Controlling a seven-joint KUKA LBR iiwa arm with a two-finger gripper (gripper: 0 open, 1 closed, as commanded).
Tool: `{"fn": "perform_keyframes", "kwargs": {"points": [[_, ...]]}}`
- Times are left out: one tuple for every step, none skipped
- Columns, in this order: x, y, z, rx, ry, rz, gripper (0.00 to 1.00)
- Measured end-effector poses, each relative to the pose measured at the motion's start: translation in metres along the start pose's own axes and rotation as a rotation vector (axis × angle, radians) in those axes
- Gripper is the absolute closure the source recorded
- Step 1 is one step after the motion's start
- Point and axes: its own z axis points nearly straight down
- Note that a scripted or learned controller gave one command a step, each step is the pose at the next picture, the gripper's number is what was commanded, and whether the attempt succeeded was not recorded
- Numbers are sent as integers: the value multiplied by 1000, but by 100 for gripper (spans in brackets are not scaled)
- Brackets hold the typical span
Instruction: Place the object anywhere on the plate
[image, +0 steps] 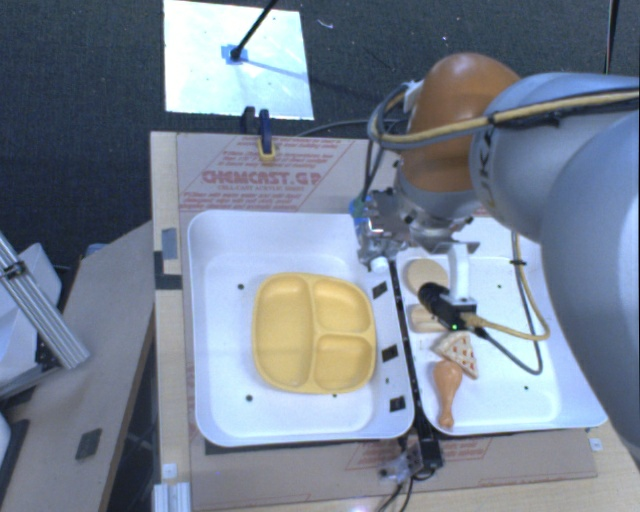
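A yellow plate (312, 331) with three compartments lies in the left bin (225, 300), and nothing rests on it. In the right bin (560, 395) are several toy foods: a round tan piece (428, 272), a pale tan piece (424, 321), a pizza slice (459, 352) and a chicken drumstick (447, 389). My gripper (392, 240) hangs over the back left corner of the right bin, next to the divider between the bins and just behind the round tan piece. The orange and grey wrist covers most of it.
The big grey arm (570, 160) spans the back and right of the right bin. A cardboard sheet (270, 175) lies under both bins, with a blue and yellow clamp (265, 135) at its back edge. An aluminium bar (40, 310) leans at the left.
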Motion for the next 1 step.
{"fn": "perform_keyframes", "kwargs": {"points": [[46,-3,2,1,-1,1,100]]}}
